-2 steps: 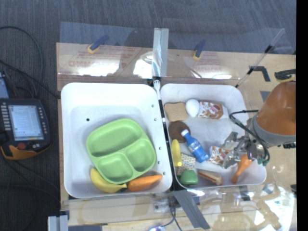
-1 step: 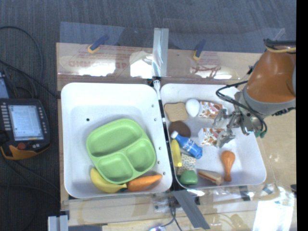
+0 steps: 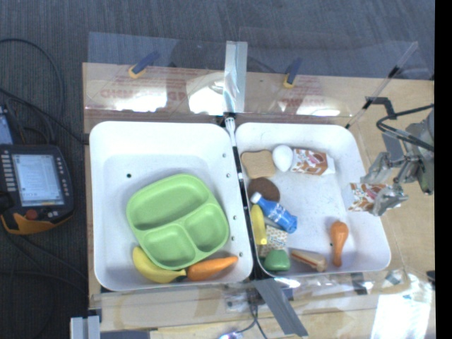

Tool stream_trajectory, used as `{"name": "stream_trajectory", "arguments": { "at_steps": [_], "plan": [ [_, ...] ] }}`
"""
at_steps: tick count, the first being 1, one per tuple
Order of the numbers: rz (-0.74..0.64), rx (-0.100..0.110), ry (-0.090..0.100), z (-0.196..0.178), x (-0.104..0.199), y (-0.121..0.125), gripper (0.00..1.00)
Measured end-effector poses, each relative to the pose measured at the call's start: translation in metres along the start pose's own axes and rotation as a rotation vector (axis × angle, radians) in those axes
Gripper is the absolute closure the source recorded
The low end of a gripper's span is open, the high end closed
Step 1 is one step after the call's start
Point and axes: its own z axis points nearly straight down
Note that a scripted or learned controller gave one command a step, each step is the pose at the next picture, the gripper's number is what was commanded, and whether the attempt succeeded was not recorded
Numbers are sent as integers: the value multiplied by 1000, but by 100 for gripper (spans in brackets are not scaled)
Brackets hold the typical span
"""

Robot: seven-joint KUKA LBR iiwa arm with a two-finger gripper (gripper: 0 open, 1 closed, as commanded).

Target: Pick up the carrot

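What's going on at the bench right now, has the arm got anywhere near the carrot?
Not yet. The arm's two-finger gripper sits at the right rim of the right white bin, with a small red-and-white packet between its fingers. The orange carrot lies untouched in the left white bin, at its near edge beside the yellow banana and against the green divided plate. A smaller orange drumstick-shaped toy lies in the right bin, nearer the gripper.
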Motion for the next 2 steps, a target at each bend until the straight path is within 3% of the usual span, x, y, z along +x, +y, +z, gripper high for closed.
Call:
{"name": "stream_trajectory", "arguments": {
  "at_steps": [1,2],
  "plan": [
    [80,-6,9,-17,-40,16,100],
    [143,0,1,-123,-15,-25,100]
  ]
}}
